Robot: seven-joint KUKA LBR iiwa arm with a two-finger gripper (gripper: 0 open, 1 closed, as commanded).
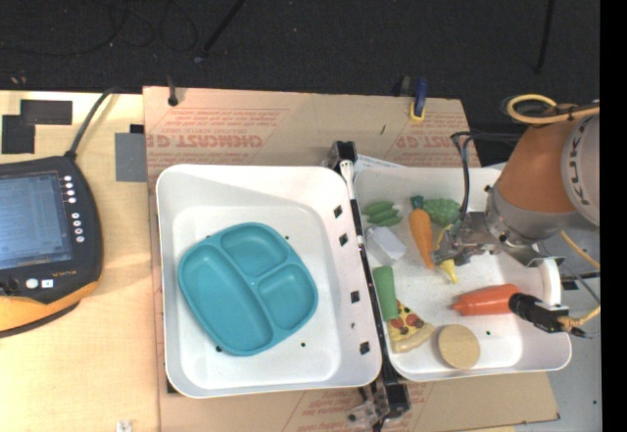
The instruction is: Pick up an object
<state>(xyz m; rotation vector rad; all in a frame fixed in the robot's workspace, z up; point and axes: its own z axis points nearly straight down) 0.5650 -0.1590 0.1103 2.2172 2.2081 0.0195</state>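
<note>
Hovering my gripper (453, 249) low in the right bin (549, 358) just beside the toy carrot (421, 236), I cannot tell its grip state, and I judge nothing lifted yet, so the whole pick remains.

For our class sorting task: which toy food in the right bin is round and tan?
The cookie, near the bin's front edge, beside the pizza slice; the other toys are long or wedge-shaped.

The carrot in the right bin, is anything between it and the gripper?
Nothing visible. The gripper sits right beside the carrot, over its lower right side, with the yellow piece just below.
</note>
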